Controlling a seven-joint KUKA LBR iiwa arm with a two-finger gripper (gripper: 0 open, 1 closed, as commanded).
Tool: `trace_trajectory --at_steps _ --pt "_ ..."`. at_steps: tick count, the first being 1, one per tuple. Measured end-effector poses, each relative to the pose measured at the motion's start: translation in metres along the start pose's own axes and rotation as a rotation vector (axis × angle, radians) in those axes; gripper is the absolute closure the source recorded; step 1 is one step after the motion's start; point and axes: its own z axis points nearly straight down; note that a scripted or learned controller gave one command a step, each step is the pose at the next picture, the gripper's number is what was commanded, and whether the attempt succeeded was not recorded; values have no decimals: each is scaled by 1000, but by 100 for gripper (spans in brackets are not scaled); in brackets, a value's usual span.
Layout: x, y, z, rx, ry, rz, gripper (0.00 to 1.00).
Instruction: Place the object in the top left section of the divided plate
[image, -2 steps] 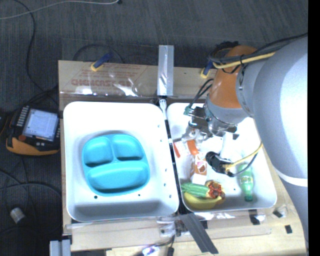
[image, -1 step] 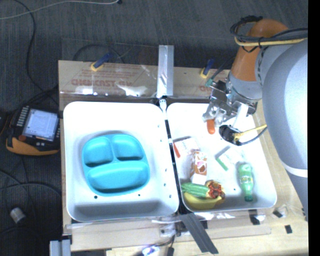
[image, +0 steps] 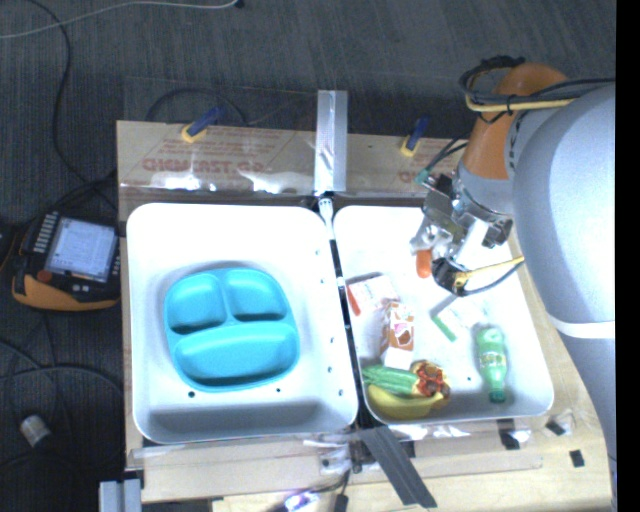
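Note:
A blue divided plate (image: 232, 325) lies in the left bin (image: 142, 300), with two small sections at its top and one wide section below. Its top left section (image: 195, 301) holds nothing. My gripper (image: 440, 254) hangs low over the upper part of the right bin (image: 533, 350), well to the right of the plate. A small orange piece (image: 425, 264) shows right at the gripper's lower left edge. Whether it is held or just lying on the bin floor is unclear.
Below the gripper, the right bin holds a small white and orange carton (image: 398, 326), a thin green stick (image: 443, 325), a green bottle (image: 490, 360), and a banana (image: 405, 403) with green and red items on it. A dividing wall (image: 338, 300) separates the bins.

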Motion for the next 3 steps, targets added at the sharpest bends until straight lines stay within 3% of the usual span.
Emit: trace_trajectory --at_steps 1,3 --pt "75 -5 -11 -2 0 -172 100" --pt "74 -7 -24 7 -17 -176 100"
